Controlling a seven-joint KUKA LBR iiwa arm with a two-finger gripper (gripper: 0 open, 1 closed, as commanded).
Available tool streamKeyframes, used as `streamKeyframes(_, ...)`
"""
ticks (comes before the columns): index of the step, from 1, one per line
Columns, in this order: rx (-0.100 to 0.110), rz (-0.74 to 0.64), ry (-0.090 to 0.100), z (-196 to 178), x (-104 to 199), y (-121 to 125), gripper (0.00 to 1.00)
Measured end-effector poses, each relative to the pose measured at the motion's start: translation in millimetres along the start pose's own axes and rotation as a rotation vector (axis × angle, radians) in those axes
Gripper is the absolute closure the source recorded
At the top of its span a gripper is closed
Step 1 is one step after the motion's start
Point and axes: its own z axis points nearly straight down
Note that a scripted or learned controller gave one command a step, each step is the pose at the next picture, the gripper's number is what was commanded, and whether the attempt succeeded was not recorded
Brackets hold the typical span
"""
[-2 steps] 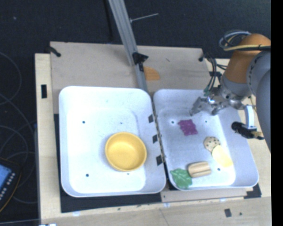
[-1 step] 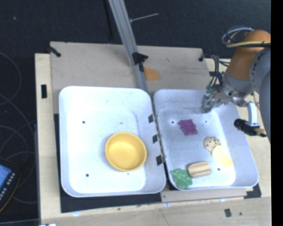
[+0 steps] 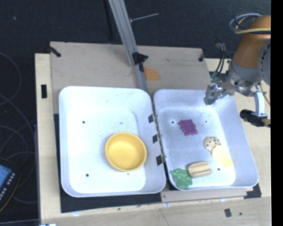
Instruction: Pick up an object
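Wooden bench, bearing two white bins side by side: left bin, right bin, on a dark mat.

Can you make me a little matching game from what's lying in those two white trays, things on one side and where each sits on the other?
Things:
1. yellow bowl
2. purple piece
3. green piece
4. gripper

Places:
A. near corner of the right bin, beside the tan block
B. over the right bin's far edge
C. in the left bin
D. middle of the right bin, nearer its far side

Pairs: 1-C, 2-D, 3-A, 4-B
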Motion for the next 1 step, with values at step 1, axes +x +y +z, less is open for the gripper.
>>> streamKeyframes(1,-0.001,0.0,-0.001,-54.9,9.2,5.1,1.0)
